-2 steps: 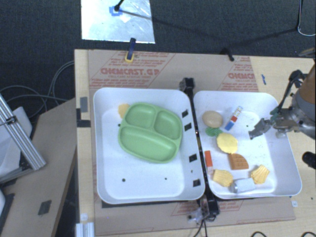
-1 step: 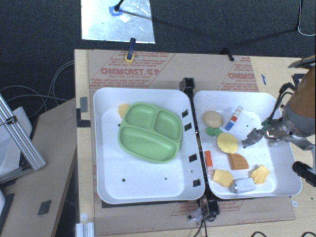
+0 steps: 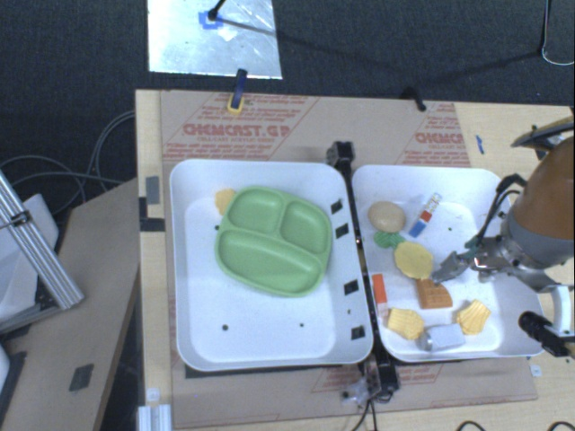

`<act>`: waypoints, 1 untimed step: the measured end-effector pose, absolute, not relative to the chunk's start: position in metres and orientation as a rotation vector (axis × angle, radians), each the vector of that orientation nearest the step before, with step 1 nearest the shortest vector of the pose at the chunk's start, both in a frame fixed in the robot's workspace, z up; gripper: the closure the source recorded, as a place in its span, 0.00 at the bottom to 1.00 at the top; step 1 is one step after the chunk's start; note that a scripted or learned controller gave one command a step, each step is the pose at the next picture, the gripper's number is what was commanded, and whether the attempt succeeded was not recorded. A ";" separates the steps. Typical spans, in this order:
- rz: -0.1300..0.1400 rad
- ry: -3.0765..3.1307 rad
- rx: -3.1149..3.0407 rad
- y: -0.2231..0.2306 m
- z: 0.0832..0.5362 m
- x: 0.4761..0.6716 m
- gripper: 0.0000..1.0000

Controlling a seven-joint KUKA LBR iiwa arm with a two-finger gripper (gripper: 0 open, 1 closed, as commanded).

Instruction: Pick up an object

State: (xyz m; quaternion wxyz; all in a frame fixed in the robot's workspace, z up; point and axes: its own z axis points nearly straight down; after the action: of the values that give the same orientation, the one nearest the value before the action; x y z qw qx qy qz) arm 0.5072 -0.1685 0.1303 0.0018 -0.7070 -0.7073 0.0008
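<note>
Camera view, looking down on the bench: the left bin carries a green divided plate, with a small yellow piece peeping out beside its far left rim. The right bin holds a beige round piece, a small blue and white tube, a green scrap, a yellow disc, an orange-brown square piece, two yellow pieces by its near edge and a grey block. The gripper hangs just above the square piece, between it and the disc; whether it is spread or closed I cannot tell.
</note>
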 end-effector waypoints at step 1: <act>-0.010 -2.222 -2.220 -0.167 0.086 0.510 0.00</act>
State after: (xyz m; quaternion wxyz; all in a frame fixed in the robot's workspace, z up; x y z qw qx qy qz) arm 0.5103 -0.1670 0.0864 0.0002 -0.7067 -0.7075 -0.0033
